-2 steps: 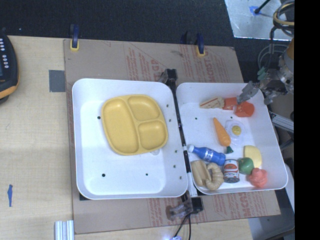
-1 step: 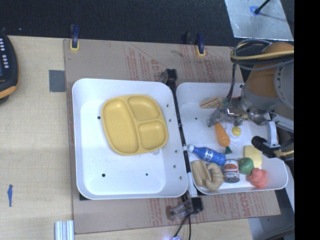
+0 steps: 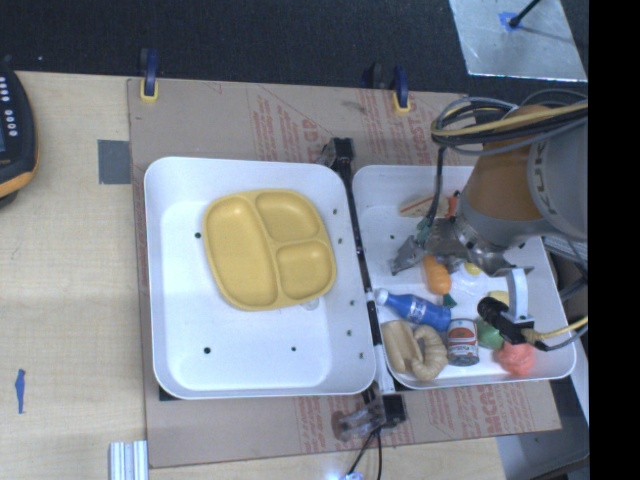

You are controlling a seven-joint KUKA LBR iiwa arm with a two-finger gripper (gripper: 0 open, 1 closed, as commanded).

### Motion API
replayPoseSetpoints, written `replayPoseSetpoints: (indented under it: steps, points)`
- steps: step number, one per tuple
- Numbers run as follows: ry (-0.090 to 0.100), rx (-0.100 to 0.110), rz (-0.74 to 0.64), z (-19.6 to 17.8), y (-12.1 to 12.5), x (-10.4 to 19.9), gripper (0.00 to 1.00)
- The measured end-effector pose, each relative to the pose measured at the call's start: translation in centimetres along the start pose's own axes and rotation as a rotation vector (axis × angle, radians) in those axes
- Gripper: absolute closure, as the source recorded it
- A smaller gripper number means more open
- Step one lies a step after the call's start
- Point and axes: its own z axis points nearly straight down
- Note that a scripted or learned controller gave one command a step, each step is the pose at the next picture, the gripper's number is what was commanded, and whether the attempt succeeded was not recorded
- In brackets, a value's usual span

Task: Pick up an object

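From above, the grey arm (image 3: 530, 183) with its orange band reaches in from the right over the right bin (image 3: 372, 193). Its hand (image 3: 425, 246) is low inside that bin, near the upper middle, and whether it is clenched or released I cannot tell. An orange carrot-like piece (image 3: 437, 273) lies just beside the hand, slightly below it. Further down sit a blue bottle (image 3: 415, 309), a small can (image 3: 462, 342), a tan pretzel-shaped toy (image 3: 415, 351) and a pink lump (image 3: 518, 359) in the lower right corner. A wooden stick (image 3: 417, 205) rests near the bin's top. The left bin (image 3: 170, 358) holds a yellow divided plate (image 3: 270, 248). Both bins sit on the desk (image 3: 60, 298).
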Motion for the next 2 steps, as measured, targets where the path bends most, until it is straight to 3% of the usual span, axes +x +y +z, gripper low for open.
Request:
replayPoseSetpoints:
  steps: [1, 2]
  points:
    - [-0.003, -0.004, 0.003, -1.1, 0.2, -0.3, 1.0]
    - [0.0, -0.012, 0.0, -10.5, -0.9, 5.3, 1.0]
